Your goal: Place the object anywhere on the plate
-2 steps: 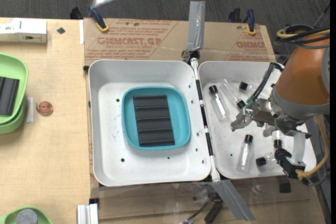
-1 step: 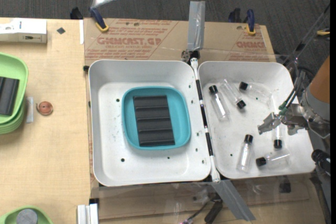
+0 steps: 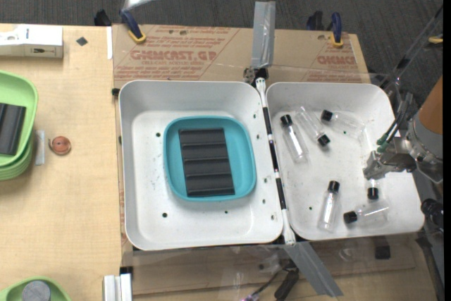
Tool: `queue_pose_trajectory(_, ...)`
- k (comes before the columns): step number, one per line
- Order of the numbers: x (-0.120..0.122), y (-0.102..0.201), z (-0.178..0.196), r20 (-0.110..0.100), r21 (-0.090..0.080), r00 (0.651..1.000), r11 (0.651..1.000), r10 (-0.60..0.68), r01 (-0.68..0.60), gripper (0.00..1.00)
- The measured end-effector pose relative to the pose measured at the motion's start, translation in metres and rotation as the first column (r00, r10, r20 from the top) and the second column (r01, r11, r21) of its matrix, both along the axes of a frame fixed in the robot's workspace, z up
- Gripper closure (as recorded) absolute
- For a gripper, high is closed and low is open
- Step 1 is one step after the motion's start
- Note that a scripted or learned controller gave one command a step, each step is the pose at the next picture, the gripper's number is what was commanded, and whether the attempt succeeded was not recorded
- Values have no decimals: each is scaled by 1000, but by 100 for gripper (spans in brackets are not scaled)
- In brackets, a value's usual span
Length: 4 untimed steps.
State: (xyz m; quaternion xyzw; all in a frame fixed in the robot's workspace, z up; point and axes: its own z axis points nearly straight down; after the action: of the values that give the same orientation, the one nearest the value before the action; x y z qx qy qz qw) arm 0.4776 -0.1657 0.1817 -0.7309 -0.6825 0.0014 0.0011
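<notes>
A teal plate (image 3: 209, 157) with a black ridged insert lies in the left white bin (image 3: 141, 173). Several clear vials with black caps lie scattered in the right white bin (image 3: 352, 166), among them one vial (image 3: 292, 137) near the divider, another (image 3: 329, 202) toward the front, and a third (image 3: 366, 212) at the front right. My gripper (image 3: 373, 167) hangs over the right side of the right bin, just above a small black-capped vial (image 3: 372, 192). Nothing visible hangs from it.
A green tray (image 3: 14, 127) and a small round copper-coloured piece (image 3: 60, 145) sit on the wooden bench at the left. Cardboard (image 3: 211, 53) held by clamps lies behind the bins. The arm's body fills the right edge.
</notes>
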Motion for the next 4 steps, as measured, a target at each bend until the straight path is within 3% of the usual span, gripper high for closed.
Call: queue_pose_trajectory(4, 3, -3, 33, -3, -4, 1000, 1000, -4, 4, 100)
